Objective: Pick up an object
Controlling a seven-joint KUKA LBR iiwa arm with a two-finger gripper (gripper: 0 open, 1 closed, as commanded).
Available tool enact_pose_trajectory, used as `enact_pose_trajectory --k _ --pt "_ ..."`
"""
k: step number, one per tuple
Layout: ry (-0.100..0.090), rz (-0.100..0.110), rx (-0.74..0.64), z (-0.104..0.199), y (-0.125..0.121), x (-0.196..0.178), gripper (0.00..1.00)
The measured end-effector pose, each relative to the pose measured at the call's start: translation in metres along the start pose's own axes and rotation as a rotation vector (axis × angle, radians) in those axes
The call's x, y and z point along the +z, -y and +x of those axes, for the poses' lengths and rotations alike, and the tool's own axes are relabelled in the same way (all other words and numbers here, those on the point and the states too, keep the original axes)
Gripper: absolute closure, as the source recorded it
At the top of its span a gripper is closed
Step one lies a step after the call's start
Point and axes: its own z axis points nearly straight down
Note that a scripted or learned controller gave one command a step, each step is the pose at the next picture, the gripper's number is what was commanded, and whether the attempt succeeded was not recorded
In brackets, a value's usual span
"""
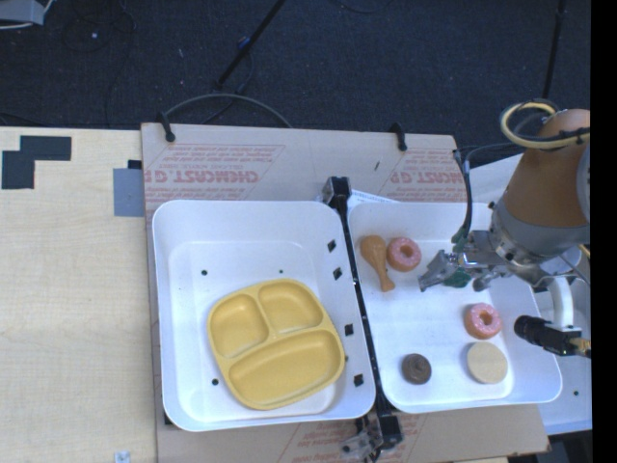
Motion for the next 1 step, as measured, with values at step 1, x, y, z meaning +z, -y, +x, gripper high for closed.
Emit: enact_pose_trajectory --k 1 --pt "-0.001 0.004 0.000 0.0062 0.0032 0.0484 0.00"
